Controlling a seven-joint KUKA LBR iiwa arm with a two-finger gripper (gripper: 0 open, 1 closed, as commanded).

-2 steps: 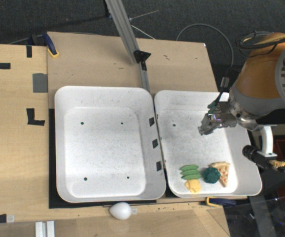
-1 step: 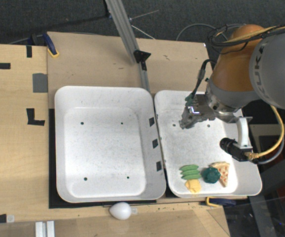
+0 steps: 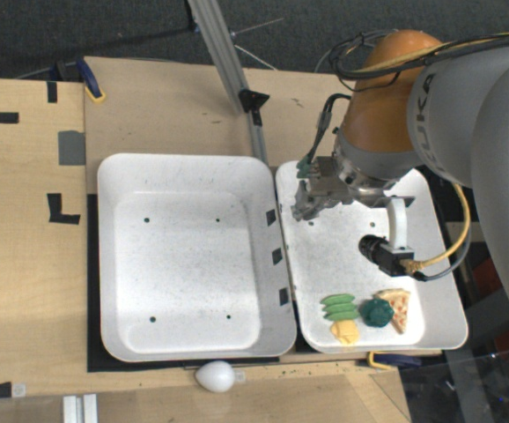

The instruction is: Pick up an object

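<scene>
Right bin [image 3: 439, 320] — toy food [image 3: 365, 311] inside

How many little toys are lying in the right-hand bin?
4, clustered at its near end: a green pea pod, a yellow piece, a dark green lump, a pizza slice. The arm may hide others.

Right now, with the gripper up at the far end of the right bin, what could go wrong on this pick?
1. The gripper is near the right bin far-left corner, apart from the toys at the near end; closing here would likely grab nothing.
2. The green pea pod, yellow piece, dark green piece and pizza slice lie bunched together, so a grasp may nudge or catch neighbours.
3. The cluster sits near the bin's rim, which might block a finger.
</scene>
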